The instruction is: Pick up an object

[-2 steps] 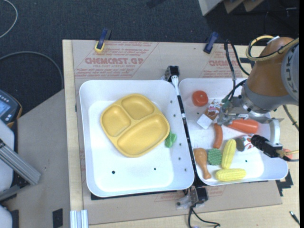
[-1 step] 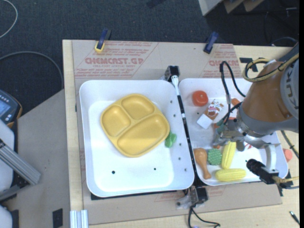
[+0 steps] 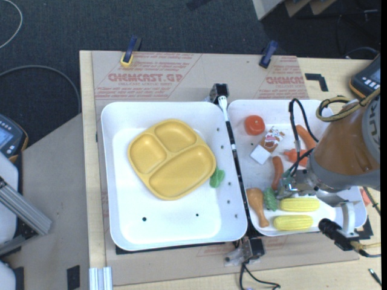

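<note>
Reaching in from three o'clock, my gripper point(image 3: 289, 186) sat low in the right bin point(image 3: 242, 110), just above the upper corn cob point(image 3: 299, 205), but my own wrist covered the fingers, so I could not tell whether they were spread or clenched, or on anything. At seven o'clock from them lay something green point(image 3: 270, 200) and, beyond it, a brown drumstick point(image 3: 256, 203). The second corn cob point(image 3: 293, 223) lay at six o'clock, beside the first. At eleven o'clock stood a reddish sausage point(image 3: 277, 169), then a white card point(image 3: 260, 155), a small printed packet point(image 3: 273, 139) and a red tomato point(image 3: 254, 124). At twelve o'clock was what may have been a carrot point(image 3: 304, 139). Far out at nine o'clock, the left bin point(image 3: 121, 222) held a yellow divided plate point(image 3: 172, 158), with a green piece point(image 3: 217, 177) touching its three-o'clock rim.
</note>
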Available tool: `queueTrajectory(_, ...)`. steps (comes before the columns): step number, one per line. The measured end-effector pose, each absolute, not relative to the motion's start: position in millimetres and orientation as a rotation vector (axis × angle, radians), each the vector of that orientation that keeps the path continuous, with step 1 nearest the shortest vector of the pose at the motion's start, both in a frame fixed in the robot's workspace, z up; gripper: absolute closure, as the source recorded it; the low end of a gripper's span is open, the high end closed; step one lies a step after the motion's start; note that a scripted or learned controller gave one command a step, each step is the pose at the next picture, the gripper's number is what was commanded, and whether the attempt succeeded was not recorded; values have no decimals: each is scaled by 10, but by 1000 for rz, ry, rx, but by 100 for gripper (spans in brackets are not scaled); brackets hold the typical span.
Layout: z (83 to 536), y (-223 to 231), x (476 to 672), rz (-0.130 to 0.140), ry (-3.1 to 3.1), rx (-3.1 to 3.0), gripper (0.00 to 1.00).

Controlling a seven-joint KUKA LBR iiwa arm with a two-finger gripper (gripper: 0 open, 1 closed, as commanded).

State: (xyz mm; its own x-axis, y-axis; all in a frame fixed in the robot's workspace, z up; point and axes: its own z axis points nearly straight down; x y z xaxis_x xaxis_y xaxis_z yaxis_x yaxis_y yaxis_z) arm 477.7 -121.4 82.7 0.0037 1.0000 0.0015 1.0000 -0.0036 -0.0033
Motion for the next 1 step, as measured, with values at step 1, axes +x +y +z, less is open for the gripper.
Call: queueTrajectory(1,845,-1305,4791,0,-2222,-2222,100)
